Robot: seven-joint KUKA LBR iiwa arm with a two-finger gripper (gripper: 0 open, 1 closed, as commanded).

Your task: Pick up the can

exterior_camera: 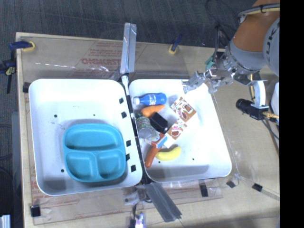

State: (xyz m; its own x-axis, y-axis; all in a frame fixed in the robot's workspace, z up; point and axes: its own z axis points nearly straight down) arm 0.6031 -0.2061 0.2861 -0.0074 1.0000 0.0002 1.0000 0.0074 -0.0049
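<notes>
The can (143, 126) is a small silvery-green cylinder against the left wall of the right bin (213, 141), just below the carrot (152, 111) and beside a black block (159, 122). My gripper (192, 83) hangs over the bin's far right corner, well up and to the right of the can and apart from every object.
Around the can, the right bin also holds a blue bottle (151, 99), a patterned carton (182, 109), a yellow banana (169, 153) and an orange-red stick (152, 154). A blue divided tray (94, 152) lies in the left bin (42, 127). Clamps and cables sit along the bench edges.
</notes>
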